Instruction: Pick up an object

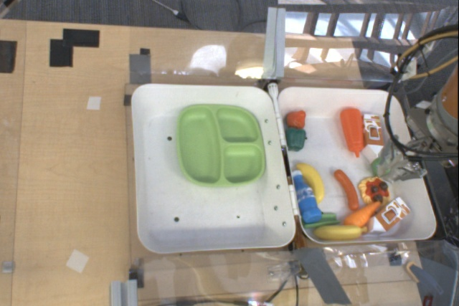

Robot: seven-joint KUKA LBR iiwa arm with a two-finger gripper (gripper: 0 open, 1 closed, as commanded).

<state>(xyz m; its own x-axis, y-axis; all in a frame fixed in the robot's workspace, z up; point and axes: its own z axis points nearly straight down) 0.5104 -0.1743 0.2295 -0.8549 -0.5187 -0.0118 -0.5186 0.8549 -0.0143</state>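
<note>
The gripper (391, 167) is hanging over the right edge of the right bin (326, 102); whether it is apart or together I cannot tell. Just beside it, a small pizza (374, 189) is lying near the bin's right edge. A carrot (351, 130) is lying toward the back edge, a sausage (345, 187) in the middle, bananas (311, 180) and a blue bottle (307, 200) crowding the left edge and front corner. The left bin (154, 226) is carrying a green divided plate (219, 145) at its centre, with bare white floor all around it.
</note>
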